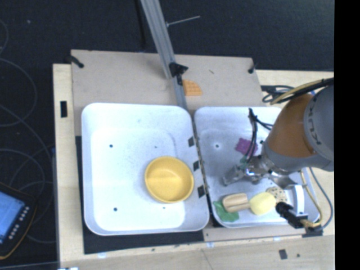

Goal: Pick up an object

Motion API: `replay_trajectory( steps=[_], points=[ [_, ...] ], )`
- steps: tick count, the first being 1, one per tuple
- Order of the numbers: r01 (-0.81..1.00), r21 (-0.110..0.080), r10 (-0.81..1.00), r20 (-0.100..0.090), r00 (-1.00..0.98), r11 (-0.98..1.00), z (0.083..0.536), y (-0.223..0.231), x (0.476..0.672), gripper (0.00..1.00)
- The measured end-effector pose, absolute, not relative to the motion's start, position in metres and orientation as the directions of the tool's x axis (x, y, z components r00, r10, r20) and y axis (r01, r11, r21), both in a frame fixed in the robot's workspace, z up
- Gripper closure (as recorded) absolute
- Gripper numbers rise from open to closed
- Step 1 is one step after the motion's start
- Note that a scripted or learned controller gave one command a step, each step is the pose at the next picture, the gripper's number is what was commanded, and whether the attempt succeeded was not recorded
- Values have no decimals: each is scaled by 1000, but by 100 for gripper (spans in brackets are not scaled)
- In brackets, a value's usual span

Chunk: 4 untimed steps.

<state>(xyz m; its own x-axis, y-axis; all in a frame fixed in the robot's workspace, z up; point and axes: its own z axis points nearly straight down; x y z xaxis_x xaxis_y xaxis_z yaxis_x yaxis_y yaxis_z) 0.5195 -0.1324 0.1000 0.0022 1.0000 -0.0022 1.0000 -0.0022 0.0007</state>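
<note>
The gripper (232,176) hung low in the right bin (216,129); its grasp state could not be told. Below it, a tan block (235,202) lay lengthwise left-right, lower right of frame.

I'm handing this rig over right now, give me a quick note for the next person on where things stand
Claw: low in the right bin, nothing visibly between its fingers.
Right bin also holds a purple piece, a tan block, a pale yellow lump and a green scrap along the near wall.
Left bin: yellow bowl.
Done: no pick yet.
Left: grasp and lift one object.
</note>
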Motion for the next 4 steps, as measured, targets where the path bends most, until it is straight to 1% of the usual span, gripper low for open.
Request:
replay_trajectory(
  steps=[1, 2, 3, 4],
  points=[
    [1000, 6, 1000, -1, 8, -8, 112, -133, 521, 100],
    [1000, 7, 1000, -1, -3, 3, 159, -131, 531, 100],
    [1000, 7, 1000, -2, -4, 4, 203, -136, 534, 100],
    [1000, 9, 1000, -2, -5, 5, 267, -133, 534, 100]
  ],
)
